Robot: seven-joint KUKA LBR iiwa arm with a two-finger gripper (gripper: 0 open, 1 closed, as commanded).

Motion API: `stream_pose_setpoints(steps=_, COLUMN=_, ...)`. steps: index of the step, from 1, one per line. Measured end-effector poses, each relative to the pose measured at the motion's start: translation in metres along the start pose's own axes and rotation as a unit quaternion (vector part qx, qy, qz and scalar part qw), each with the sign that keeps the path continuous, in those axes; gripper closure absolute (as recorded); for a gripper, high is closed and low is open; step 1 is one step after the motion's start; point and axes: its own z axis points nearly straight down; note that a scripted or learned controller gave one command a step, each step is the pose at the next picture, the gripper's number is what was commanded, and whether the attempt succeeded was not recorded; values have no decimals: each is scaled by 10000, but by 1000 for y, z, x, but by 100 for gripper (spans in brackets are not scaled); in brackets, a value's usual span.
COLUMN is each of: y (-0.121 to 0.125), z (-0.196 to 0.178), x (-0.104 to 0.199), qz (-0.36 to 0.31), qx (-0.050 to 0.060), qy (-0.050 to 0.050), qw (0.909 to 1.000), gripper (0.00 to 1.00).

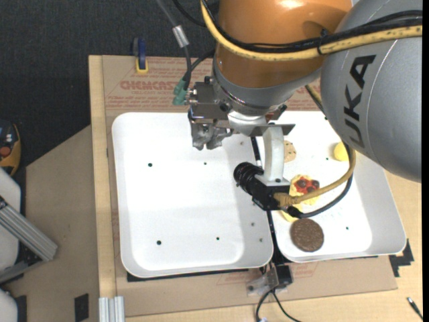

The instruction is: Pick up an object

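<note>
Hovering end effector (208,138) over 1 o'clock corner of left bin (167,200); grip cannot be told.
Brown disc (307,235), round and flat, in right bin (365,210), between 4 and 5 o'clock of end effector, well apart.

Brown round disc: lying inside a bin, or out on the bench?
Inside. The brown disc lies flat on the floor of the right-hand bin, near its front-left corner and within the rim.

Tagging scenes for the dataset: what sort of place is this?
Probably a robotics lab bin-picking bench: a KUKA arm reaching over two shallow white bins on a cardboard sheet, with odd small items such as a brown disc in the right bin.
</note>
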Motion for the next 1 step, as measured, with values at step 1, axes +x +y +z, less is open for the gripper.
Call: stream_pose_setpoints(steps=1, y=-16, z=79, x=18, qz=-4, qx=117, qy=-54, qw=9999, gripper=100)
